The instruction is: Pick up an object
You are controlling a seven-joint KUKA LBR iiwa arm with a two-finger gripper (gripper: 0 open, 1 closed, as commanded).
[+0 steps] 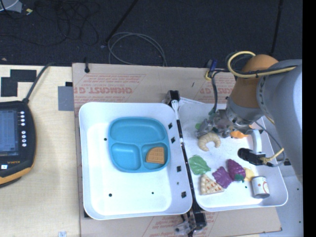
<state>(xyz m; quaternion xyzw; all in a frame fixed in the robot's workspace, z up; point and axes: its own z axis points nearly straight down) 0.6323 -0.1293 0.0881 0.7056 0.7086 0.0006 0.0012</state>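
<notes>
Two white bins are borne side by side on the bench. Far left of the hand (pixel 216 127), a blue divided plate (pixel 137 144) with a waffle piece (pixel 156 155) is seen in the left bin (pixel 94 181). Just beneath the hand, a croissant (pixel 209 140) is found in the right bin (pixel 276 194); whether it is gripped cannot be told. A reaching step is judged underway; a secure closing and lift are called for next.

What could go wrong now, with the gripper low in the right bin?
The gripper sits just above the croissant, close to a green piece; it may catch both or push the croissant aside. The toys in the right bin lie crowded, so the arm may knock neighbours such as the leaf.
</notes>
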